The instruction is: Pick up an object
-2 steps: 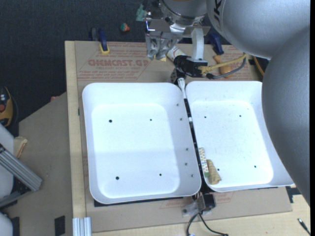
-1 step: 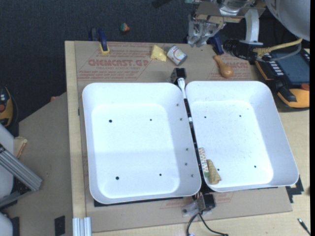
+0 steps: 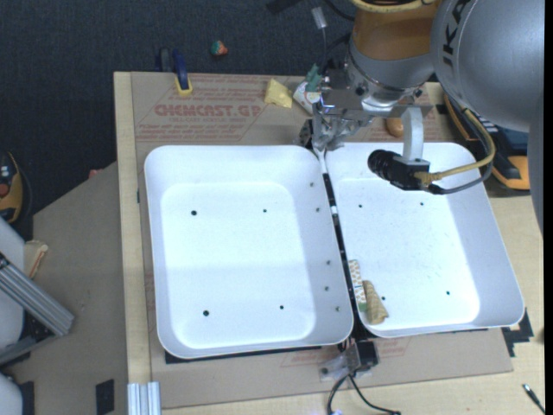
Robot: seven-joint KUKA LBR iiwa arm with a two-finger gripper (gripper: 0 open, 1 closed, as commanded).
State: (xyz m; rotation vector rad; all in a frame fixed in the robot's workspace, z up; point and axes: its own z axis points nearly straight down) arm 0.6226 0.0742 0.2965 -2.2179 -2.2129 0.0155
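My gripper (image 3: 324,137) hangs over the far end of the seam between the two white bins, right where the left bin (image 3: 164,180) and the right bin (image 3: 484,232) meet at their back corners. From this slanted view I cannot tell what state it is in; nothing visible sits in it, so I claim no hold on anything.

The only pickable thing I see inside a bin is a small tan object (image 3: 372,302) in the right bin. Taking the seam between the bins as my landmark, the object lies just beside it, at its near end, almost against the inner wall and close to the near rim. My gripper is at the opposite, far end of that same seam, well apart from it.

I judge the object light (it looks like a crumpled or spongy scrap, long and narrow, pale with a darker mottling), probably soft and likely to squash instead of slipping. It should not be fragile. Its long axis runs roughly along the seam, so I would take it across the narrow width, near its middle. The trouble is the wall: the finger on the seam side has little room between object and bin edge, so a slightly offset descent, nudging it away from the seam, may be needed.
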